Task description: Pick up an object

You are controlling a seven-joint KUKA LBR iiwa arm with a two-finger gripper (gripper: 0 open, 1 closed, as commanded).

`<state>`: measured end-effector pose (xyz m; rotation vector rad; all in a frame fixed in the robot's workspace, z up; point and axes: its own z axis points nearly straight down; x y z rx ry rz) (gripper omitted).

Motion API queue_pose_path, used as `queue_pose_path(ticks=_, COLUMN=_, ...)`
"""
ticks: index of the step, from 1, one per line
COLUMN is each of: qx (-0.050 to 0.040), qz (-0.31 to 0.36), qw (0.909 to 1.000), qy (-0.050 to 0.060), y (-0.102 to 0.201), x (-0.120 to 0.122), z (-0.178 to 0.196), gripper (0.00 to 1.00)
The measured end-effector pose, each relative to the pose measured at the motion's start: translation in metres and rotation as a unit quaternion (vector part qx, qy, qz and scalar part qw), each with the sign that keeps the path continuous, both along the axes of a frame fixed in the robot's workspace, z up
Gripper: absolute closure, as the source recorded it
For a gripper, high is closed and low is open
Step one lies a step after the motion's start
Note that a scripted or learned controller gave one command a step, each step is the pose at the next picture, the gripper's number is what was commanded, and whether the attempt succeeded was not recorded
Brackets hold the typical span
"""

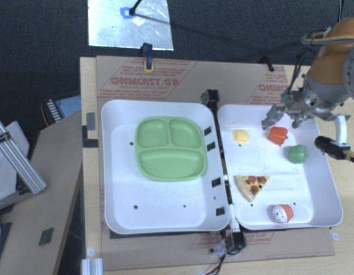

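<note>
Nearest the lens, at 5 o'clock in the right bin [331, 202], lies a small white-and-orange ball-like toy [281, 213]. Just beyond it, toward the bin's inner wall, sits a toy pizza slice [251, 185], its tip pointing to 6 o'clock. Across the divider, the left bin [117, 171] carries a green three-compartment plate [170, 148]. Farther back in the right bin, a green rounded toy [296, 152] rests at 3 o'clock. Beyond it an orange-red toy [278, 134] stands with a small yellow toy [240, 136] at its 9 o'clock, well apart. The gripper [286, 114] hangs above the orange-red toy at the bin's 1 o'clock, its two fingers spread wide to either side, nothing between them. Behind the bins a lettered brown sheet [145, 79] covers the bench.
</note>
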<state>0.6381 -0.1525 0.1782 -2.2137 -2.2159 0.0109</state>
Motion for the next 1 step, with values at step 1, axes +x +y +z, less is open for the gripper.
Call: queue_pose_path(ticks=1, qx=-0.0009, qz=0.001, qw=1.0000, qy=-0.006, y=0.0003, x=0.0031, z=0.0083, gripper=0.00)
